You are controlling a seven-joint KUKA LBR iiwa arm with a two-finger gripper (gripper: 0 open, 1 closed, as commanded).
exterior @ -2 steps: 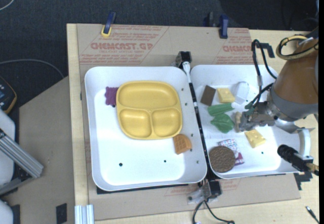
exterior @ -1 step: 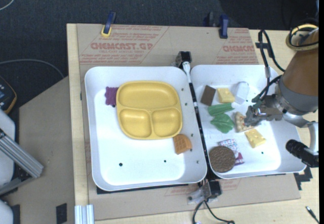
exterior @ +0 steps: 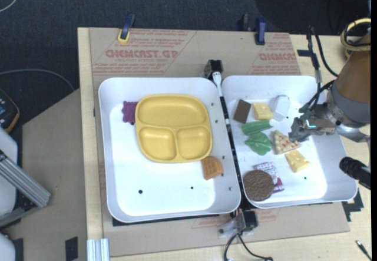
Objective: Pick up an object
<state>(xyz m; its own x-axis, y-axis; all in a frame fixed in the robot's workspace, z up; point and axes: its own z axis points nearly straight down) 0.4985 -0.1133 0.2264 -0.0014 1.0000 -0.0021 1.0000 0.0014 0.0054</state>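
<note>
Nearest the camera, right of the yellow divided plate (exterior: 174, 127) and lower in the view: a round brown disc (exterior: 258, 184) at the front of the right bin (exterior: 321, 186). Touching it on the far side, a small purple and white wrapper (exterior: 268, 168). Left of these, in the left bin (exterior: 165, 192) and just beside the plate's front right corner, an orange-brown piece (exterior: 212, 167).

Going farther, well to the right of the plate: a yellow wedge (exterior: 297, 161), then a triangular pizza slice (exterior: 285, 143), then two green pieces (exterior: 256, 136) between the slice and the plate. Beyond them a brown block (exterior: 242, 111), a pale yellow block (exterior: 261, 111) and a white piece (exterior: 281, 103). On the plate's far left side, a purple thing (exterior: 128, 111).

Low over the right bin, just beside the far corner of the pizza slice: the gripper (exterior: 303, 127). Impossible to tell how far open it is, or whether it has hold of anything; too small and dark in this view. Nothing seen raised off the bin floor.

As a judgement: reach probably done, with the pizza slice as the likely target. Not yet done: a sure grip and the lift. Some risk of a miss, being so close to the slice's edge and to the green pieces.
</note>
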